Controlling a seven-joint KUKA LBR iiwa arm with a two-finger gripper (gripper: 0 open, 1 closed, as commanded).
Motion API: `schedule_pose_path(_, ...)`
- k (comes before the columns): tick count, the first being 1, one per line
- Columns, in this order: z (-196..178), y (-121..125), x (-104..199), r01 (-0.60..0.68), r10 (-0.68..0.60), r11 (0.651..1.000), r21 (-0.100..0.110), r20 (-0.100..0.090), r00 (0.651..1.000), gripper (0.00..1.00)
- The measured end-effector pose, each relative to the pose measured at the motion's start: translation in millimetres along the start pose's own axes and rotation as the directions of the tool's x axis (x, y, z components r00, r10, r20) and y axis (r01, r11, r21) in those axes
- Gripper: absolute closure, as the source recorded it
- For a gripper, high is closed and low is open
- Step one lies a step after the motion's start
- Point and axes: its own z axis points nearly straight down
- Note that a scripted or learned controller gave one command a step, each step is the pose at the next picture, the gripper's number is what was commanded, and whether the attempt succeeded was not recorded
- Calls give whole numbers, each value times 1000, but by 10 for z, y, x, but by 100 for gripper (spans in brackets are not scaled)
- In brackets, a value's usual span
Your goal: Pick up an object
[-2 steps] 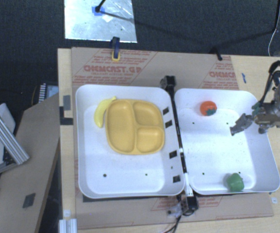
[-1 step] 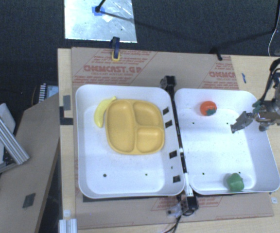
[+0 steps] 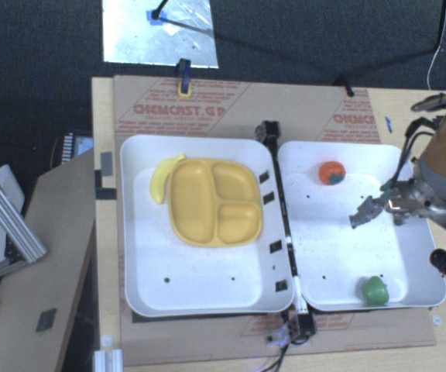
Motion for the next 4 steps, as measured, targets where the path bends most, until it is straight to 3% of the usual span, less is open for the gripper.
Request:
schedule_pose_path(2, 981, -141, -25, -1, 1, 1000, 2, -1, 1000, 0)
schedule_pose_path(3, 848, -120, -30, -1, 1, 1000, -6, 2, 1000, 100)
schedule_pose_path(4, 410, -74, -62, 2, -2, 1000, -9, 3, 1000, 100)
